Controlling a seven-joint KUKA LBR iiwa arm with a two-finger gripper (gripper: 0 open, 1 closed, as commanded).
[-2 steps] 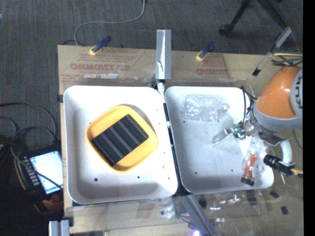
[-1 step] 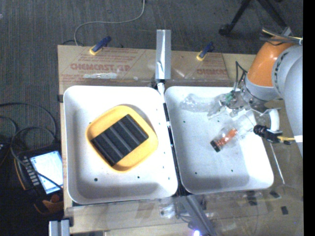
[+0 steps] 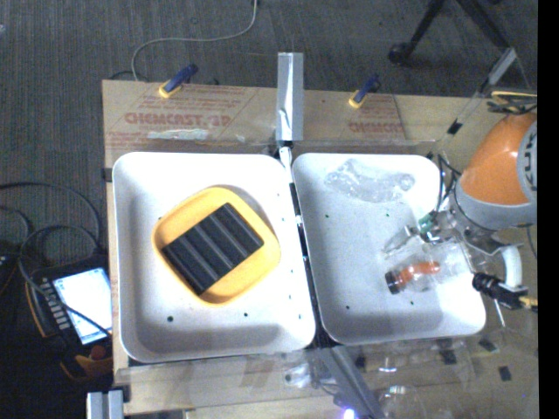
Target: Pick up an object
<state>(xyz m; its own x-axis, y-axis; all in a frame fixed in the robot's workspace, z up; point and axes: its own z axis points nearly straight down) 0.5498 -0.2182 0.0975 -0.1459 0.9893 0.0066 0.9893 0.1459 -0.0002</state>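
Observation:
A yellow tray-like object with a black ribbed top [image 3: 217, 243] lies in the left bin [image 3: 140, 321]. In the right bin [image 3: 349, 312], a small orange and black item [image 3: 409, 274] lies wrapped in clear plastic near the right side. A crumpled clear plastic piece [image 3: 370, 182] rests at that bin's far edge. My gripper [image 3: 434, 227] hangs over the right part of the right bin, just above and right of the wrapped orange item. The arm's orange band [image 3: 500, 171] sits above it.
The bins stand on a wooden board with two blue and yellow clamps [image 3: 177, 79] at its far edge. A metal post [image 3: 289, 94] rises between the bins. A tablet and cables [image 3: 74, 299] lie on the floor at left.

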